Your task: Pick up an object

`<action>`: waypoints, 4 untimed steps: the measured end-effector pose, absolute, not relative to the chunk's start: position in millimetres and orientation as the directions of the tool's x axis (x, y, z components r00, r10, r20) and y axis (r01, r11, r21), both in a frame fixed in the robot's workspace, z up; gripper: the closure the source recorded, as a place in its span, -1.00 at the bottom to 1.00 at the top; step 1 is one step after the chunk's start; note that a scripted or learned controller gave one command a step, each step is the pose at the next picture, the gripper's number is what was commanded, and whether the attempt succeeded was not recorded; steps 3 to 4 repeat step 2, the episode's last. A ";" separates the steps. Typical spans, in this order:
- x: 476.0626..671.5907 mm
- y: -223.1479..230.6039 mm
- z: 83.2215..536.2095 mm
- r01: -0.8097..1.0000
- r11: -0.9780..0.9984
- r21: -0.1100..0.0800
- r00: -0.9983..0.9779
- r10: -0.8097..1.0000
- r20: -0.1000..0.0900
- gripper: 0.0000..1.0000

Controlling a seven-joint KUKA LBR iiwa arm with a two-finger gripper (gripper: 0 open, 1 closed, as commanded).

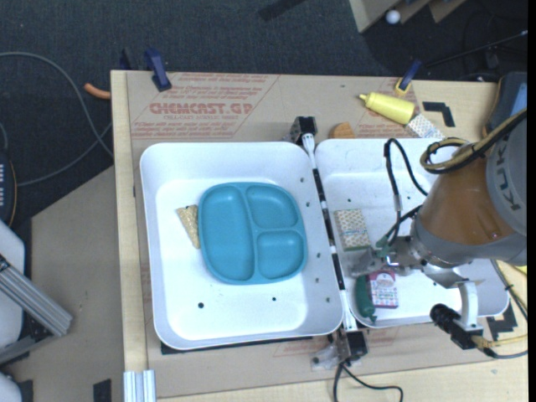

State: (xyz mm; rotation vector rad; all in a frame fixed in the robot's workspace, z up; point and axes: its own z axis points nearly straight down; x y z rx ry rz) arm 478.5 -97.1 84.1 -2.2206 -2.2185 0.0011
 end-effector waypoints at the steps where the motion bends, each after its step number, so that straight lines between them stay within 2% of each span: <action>1: 479.0 -96.9 93.8 1.000 -0.002 0.000 0.002 1.000 0.001 1.00; 2: 527.7 -49.5 185.0 1.000 0.002 0.002 -0.002 1.000 0.000 1.00; 4: 527.7 -49.5 185.0 1.000 0.002 0.002 -0.002 1.000 0.000 1.00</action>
